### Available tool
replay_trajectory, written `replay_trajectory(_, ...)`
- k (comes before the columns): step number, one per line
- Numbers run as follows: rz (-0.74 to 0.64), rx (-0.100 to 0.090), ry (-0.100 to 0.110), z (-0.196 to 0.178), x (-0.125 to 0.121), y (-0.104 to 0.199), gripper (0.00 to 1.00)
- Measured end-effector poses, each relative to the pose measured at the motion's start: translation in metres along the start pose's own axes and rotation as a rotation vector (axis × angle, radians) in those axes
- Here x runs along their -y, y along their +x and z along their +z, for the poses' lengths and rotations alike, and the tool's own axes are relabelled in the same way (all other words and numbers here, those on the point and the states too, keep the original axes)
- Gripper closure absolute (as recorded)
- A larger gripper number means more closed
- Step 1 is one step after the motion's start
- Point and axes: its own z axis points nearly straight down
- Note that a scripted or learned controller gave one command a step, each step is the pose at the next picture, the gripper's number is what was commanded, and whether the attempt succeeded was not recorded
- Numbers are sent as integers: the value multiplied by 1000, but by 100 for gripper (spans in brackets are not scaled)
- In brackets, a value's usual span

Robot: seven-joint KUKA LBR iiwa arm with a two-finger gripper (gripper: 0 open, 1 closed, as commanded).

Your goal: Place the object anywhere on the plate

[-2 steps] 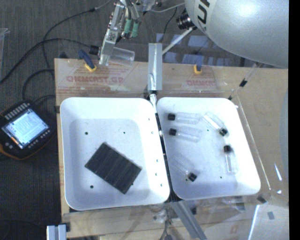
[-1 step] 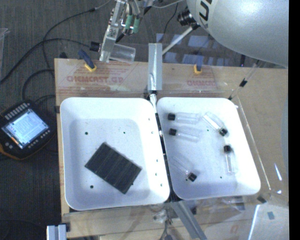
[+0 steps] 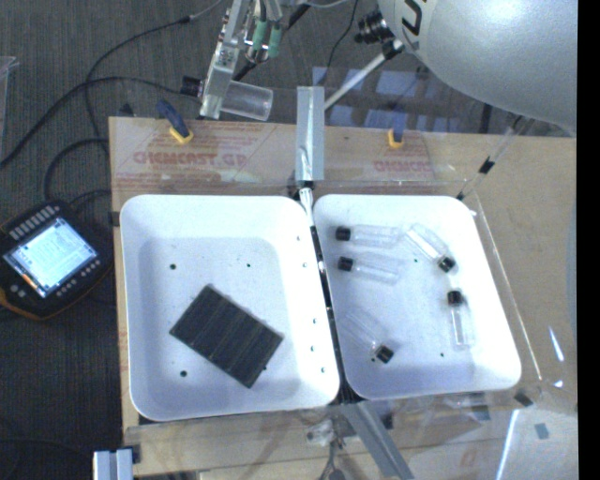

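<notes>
Currently the left bin (image 3: pixel 141 234) contains one dark ribbed rectangular plate (image 3: pixel 226 336), lying flat and turned at an angle in the near half of the bin floor. The right bin (image 3: pixel 487 366) contains five clear tubes with black caps: one at the far left (image 3: pixel 366 236), one just nearer than it (image 3: pixel 368 269), one at the far right (image 3: pixel 430 247), one along the right side (image 3: pixel 457 317) and one near the front (image 3: pixel 366 339). All five lie flat and apart from one another, well away from the plate.

The arm (image 3: pixel 497 47) enters at the far right and is cut off by the frame edge. The gripper (image 3: pixel 246 28) hangs beyond the far rim of the left bin, with a clear tube (image 3: pixel 248 99) at its lower end; whether the gripper is gripping or released cannot be told.

The clear tube bodies are hard to make out against the white bin floor.

Faint red lettering on the board behind the bins is not legible. A handheld screen (image 3: pixel 52 255) lies left of the bench.
</notes>
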Motion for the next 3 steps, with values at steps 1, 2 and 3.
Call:
replay_trajectory(1, 1, 4, 0, -10, -1, -1, 100)
replay_trajectory(2, 2, 8, 0, -20, -1, -2, 100)
replay_trajectory(3, 3, 12, 0, -29, -2, -3, 100)
